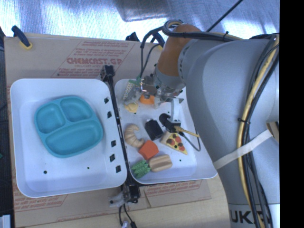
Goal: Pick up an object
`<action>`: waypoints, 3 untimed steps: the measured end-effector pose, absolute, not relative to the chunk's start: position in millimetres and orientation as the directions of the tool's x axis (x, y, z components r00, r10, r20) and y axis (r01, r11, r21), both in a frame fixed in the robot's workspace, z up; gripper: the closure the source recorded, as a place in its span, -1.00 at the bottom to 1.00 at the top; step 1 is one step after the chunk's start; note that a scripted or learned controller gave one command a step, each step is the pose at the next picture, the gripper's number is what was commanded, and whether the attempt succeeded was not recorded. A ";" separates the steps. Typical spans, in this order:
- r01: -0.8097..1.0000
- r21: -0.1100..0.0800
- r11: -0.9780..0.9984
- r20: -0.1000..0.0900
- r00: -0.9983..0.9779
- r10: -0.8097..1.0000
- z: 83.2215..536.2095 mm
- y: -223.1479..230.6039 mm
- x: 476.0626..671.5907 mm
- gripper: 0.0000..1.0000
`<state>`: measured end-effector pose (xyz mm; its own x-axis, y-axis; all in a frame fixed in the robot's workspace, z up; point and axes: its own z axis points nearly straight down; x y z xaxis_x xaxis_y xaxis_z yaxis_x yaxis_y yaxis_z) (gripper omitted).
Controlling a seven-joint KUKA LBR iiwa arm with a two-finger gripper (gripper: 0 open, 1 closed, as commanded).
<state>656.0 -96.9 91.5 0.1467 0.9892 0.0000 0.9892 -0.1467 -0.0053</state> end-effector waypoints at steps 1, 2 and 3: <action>0.990 -0.011 -0.140 0.002 0.140 0.990 101.4 -95.6 655.6 1.00; 0.990 -0.012 -0.139 0.001 0.139 0.990 101.4 -96.0 655.3 -1.00; 0.999 -0.013 0.043 0.002 -0.043 0.999 90.2 -150.2 654.1 -1.00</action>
